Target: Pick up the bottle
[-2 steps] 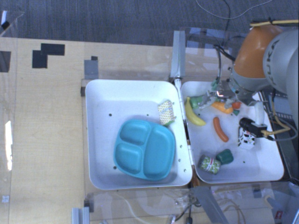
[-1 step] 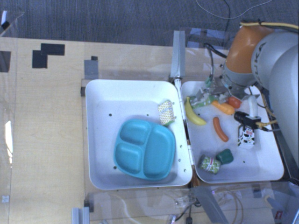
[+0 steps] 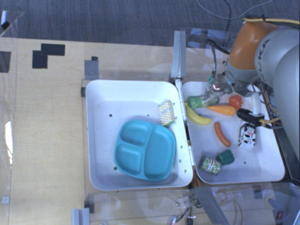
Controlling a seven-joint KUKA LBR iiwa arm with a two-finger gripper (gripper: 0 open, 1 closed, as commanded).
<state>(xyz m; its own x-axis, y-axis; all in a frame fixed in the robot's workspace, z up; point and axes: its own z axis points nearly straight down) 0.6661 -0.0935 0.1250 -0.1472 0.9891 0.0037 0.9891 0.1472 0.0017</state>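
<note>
A small bottle [image 3: 213, 163] with a green patterned label and a dark green cap lies on its side near the front of the right bin [image 3: 262, 172]. My gripper [image 3: 213, 93] is low over the back of that bin, well away from the bottle. Its tip is at the right end of a green elongated item [image 3: 196, 101]. Whether it touches that item is unclear.
The right bin also holds a banana [image 3: 198, 117], a carrot [image 3: 222, 110], a tomato [image 3: 236, 101], a sausage [image 3: 222, 134] and a cow-patterned carton [image 3: 247, 137]. The left bin [image 3: 101, 102] holds a blue divided plate [image 3: 145, 150] and a small patterned packet [image 3: 166, 112].
</note>
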